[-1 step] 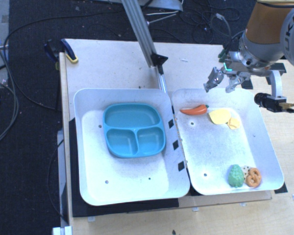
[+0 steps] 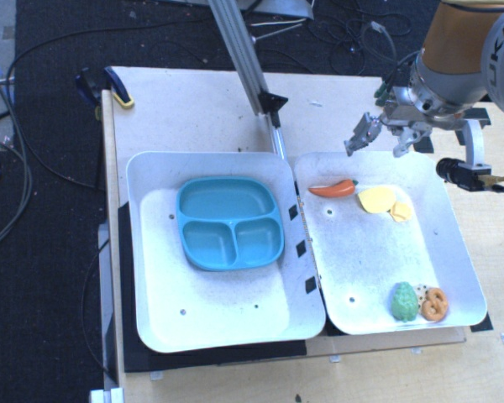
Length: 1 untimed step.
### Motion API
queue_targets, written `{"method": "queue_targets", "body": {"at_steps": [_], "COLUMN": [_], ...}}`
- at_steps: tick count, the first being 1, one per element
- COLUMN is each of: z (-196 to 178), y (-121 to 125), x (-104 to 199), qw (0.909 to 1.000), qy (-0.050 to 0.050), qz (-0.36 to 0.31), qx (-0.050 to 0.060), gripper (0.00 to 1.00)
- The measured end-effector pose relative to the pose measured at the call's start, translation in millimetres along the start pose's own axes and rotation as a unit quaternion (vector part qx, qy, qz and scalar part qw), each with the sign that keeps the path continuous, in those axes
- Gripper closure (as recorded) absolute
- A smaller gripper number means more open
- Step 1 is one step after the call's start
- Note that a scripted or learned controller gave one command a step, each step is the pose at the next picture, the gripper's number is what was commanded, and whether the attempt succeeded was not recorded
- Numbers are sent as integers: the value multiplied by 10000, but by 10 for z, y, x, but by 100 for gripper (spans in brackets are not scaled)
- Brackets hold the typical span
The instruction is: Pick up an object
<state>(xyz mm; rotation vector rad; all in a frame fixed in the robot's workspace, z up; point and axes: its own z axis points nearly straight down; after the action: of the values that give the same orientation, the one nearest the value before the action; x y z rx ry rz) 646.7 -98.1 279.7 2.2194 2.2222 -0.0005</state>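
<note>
Jaws [image 2: 382, 140] of the gripper hang spread wide with nothing between them, above the far rim of the right bin [image 2: 454, 250], at the end of the grey arm [image 2: 458, 49] with its orange band that comes in from the right. One finger [image 2: 361, 134] angles out to the left and the other sits just right of it, both clear of every object.

Nearest the jaws, just below and a little left of them, lies an orange carrot-like piece [image 2: 333, 189] with a green tip, flat on the floor of the right bin. Beside it, directly below the jaws, is a pale yellow piece [image 2: 376, 199], with a smaller yellow bit [image 2: 400, 212] touching its right side. Well below the jaws, at the near corner of the same bin, a green lump [image 2: 405, 301] sits just beside a small brown pretzel-shaped thing [image 2: 434, 304].

Far to the lower left of the jaws, the left bin [image 2: 151, 309] holds a blue divided tray [image 2: 230, 223] with three compartments. The two bins touch along their inner edges and rest on the light counter [image 2: 185, 107]. A grey metal bar [image 2: 239, 44] slants down across the counter to the left of the jaws, ending near the far rims of the bins.
</note>
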Motion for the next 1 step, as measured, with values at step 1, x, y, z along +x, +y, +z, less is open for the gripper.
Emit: {"method": "queue_targets", "body": {"at_steps": [1], "z": [446], "y": [17], "x": [-51], "qw": [10000], "qy": [-1], "qz": [12], "qx": [19], "gripper": [0]}}
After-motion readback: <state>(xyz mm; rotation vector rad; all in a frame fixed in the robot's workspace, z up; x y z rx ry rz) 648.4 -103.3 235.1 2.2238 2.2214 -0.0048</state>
